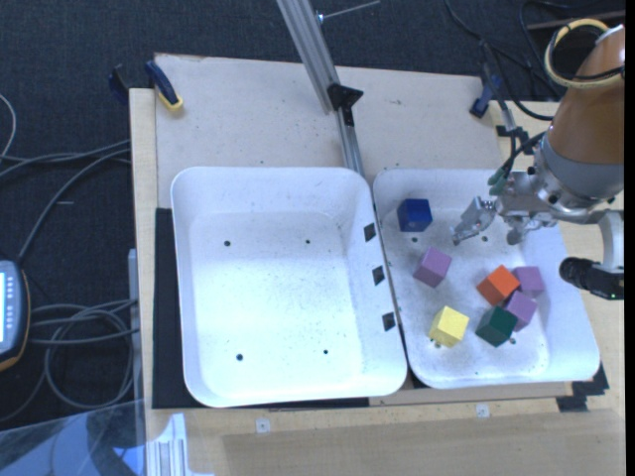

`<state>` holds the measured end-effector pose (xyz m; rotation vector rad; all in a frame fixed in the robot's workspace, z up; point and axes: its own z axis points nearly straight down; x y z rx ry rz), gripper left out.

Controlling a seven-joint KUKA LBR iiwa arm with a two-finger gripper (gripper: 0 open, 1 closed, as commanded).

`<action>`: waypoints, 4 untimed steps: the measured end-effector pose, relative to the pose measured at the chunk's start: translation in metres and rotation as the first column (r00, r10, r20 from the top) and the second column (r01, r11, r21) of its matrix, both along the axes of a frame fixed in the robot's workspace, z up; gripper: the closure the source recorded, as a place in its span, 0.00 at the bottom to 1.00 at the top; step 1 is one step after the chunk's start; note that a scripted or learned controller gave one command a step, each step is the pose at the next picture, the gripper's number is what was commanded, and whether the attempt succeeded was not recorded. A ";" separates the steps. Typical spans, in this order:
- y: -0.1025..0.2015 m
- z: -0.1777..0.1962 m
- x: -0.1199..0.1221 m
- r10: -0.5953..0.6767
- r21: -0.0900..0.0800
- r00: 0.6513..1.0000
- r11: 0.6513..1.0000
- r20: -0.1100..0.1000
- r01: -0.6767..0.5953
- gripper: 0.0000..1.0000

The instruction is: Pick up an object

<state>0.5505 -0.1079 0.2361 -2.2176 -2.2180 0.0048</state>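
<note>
Approach step judged in hand: the two-finger metal gripper (pixel 488 221) is being held above the right shallow white bin (pixel 566 360), jaws parted around nothing, the small blue cube (pixel 415 214) lying nearest, so lowering is being called for next.

- I get one fixed camera, mounted above the bench (pixel 298 97), looking down at a slant.
- It faces the far edge of the bench; the near edge runs along the bottom of my view.
- Far enough back that I see both bins whole: left bin (pixel 198 196) centre-left, right bin (pixel 566 355) centre-right.
- Dark floor with cables shows around the bench on the left and top.
- The arm (pixel 585 137) comes in from my right, cut off by the frame edge.
</note>
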 end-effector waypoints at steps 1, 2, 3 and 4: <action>-0.008 -0.047 0.001 -0.001 0.000 1.000 1.000 -0.001 0.001 0.00; -0.007 -0.110 -0.004 -0.001 0.001 1.000 1.000 -0.003 0.001 0.00; -0.007 -0.095 -0.002 0.000 -0.001 1.000 1.000 0.008 0.000 1.00; -0.006 -0.031 0.003 0.001 -0.003 1.000 1.000 0.014 -0.001 1.00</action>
